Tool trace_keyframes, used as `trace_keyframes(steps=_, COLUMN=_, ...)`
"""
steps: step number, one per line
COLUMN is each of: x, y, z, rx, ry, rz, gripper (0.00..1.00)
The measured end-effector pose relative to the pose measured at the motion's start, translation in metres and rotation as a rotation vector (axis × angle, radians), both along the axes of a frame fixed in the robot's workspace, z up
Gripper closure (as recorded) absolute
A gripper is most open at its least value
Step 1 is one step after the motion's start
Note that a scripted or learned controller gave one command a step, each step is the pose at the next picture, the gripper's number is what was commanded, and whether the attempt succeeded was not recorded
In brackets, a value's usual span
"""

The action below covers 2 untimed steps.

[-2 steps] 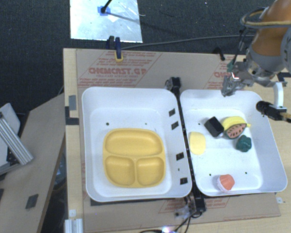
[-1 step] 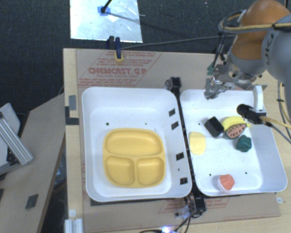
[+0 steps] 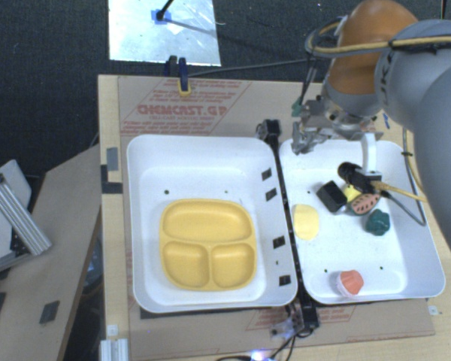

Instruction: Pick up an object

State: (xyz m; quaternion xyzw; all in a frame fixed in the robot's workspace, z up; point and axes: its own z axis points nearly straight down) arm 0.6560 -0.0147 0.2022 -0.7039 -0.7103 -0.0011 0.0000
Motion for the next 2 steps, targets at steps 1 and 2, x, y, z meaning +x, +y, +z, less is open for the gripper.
trace_keyframes(steps=1, x=0.002, y=0.063, z=0.006, rx=0.000, ry=-0.001, rz=0.000, gripper=1.00)
trace_keyframes(steps=2, x=-0.011, y=0.119, z=0.010, rx=0.001, ry=0.000, rz=0.001, gripper=1.00)
